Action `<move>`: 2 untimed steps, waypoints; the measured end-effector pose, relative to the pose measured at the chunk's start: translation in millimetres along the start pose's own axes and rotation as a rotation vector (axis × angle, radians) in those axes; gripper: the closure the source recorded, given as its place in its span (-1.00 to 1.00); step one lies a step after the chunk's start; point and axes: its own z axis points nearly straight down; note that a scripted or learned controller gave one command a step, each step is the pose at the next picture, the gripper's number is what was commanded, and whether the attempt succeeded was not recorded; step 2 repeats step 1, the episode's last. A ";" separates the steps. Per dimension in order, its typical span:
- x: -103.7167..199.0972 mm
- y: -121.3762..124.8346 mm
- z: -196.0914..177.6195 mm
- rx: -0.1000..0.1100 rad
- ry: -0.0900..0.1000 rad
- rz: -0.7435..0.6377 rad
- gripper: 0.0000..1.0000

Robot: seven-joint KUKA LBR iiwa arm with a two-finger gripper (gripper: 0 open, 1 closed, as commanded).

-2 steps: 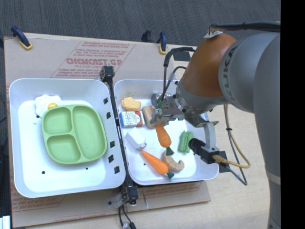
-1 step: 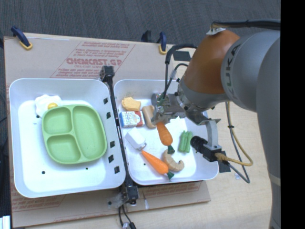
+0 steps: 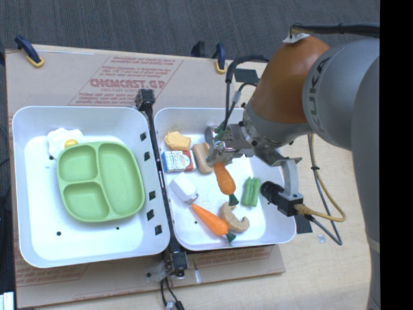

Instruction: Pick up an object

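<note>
The right bin (image 3: 193,116) holds several toy foods. My gripper (image 3: 218,150) hangs low over the middle of this bin, under the grey wrist and orange band. An orange carrot-shaped piece (image 3: 224,178) lies or hangs directly below it, its upper end right at the gripper's tip; contact is unclear. A tan roll (image 3: 201,159) sits just left of the gripper. Nearby are a yellow wedge (image 3: 177,141), a blue and red packet (image 3: 177,162), a white block (image 3: 183,187), a second carrot (image 3: 211,219), a green pickle (image 3: 251,192) and a tan curved piece (image 3: 235,219).
The left bin (image 3: 32,237) carries a green divided plate (image 3: 100,179) and a fried-egg toy (image 3: 64,138) at its back left. A black divider with clips (image 3: 155,173) runs between the bins. Cables (image 3: 326,212) trail at the right bin's right side.
</note>
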 end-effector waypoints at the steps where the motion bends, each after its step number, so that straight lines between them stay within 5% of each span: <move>1: 0.3 0.8 -10.2 -0.001 0.000 -0.005 1.00; 2: 0.3 0.8 -10.2 -0.001 0.000 -0.005 1.00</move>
